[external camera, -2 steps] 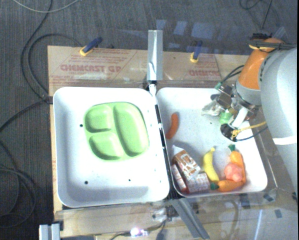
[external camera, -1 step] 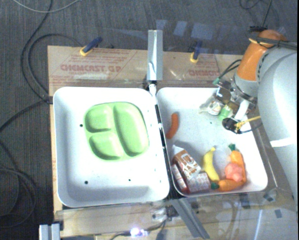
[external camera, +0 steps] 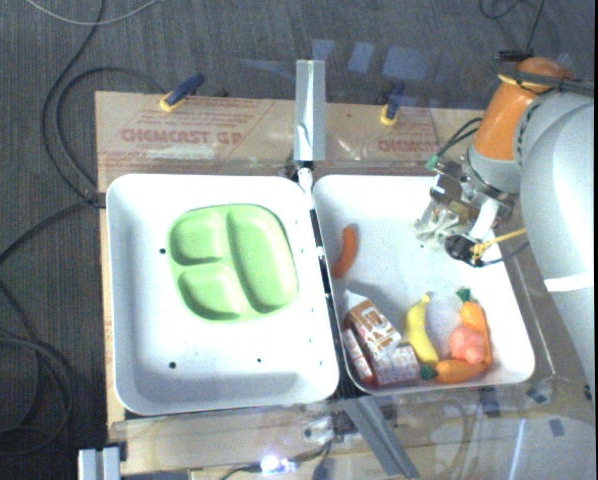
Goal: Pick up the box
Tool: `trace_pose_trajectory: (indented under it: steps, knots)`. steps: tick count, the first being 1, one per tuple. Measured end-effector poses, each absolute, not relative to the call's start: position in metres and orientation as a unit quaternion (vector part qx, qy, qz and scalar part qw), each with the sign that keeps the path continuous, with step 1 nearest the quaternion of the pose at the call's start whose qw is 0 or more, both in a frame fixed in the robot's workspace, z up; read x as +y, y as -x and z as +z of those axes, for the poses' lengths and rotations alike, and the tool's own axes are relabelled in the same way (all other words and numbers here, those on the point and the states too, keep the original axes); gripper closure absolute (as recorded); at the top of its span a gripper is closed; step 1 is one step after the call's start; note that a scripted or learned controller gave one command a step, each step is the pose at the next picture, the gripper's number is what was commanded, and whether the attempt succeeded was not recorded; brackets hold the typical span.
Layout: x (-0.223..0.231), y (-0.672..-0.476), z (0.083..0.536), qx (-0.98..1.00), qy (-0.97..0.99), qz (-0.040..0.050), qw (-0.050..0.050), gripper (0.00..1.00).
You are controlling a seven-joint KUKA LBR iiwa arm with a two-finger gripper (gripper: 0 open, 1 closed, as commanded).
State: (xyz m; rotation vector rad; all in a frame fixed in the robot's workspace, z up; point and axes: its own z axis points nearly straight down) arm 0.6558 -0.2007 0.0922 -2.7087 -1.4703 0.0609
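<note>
Far left, dark carpet w/ black and white cables. The tabletop is a brown board w/ red lettering; a yellow-blue clamp sits at its far edge on the left, a second clamp further right.

Left bin: white, shallow, holds a green divided tray w/ three compartments, lying roughly mid-bin, tilted a bit. Few small dark specks on the bin floor.

Btwn the bins at the far side, a grey upright post stands on the board.

Right bin: an orange sausage-like item lies near its left wall, apart from the rest. The box, brown-red w/ white print, lies in the near-left part of this bin, long side running diagonally, near end close to the front rim. Just right of it, touching or nearly so, a yellow banana. Then a pale clear-ish item, a pink-red round piece and an orange carrot w/ green top, all clustered in the near-right corner; another orange piece along the front.

Tool hovers over the far-right part of the right bin, well apart from the box, nothing seen btwn its fingers; how wide they stand, cannot tell. Orange band and grey arm at right.
</note>
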Motion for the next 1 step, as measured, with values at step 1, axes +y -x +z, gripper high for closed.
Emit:
trace_pose_trajectory:
  steps: [1]
  knots:
    - [-0.2004, -0.656, 0.0918, -0.477, 0.878, 0.0182, 0.029, 0.0]
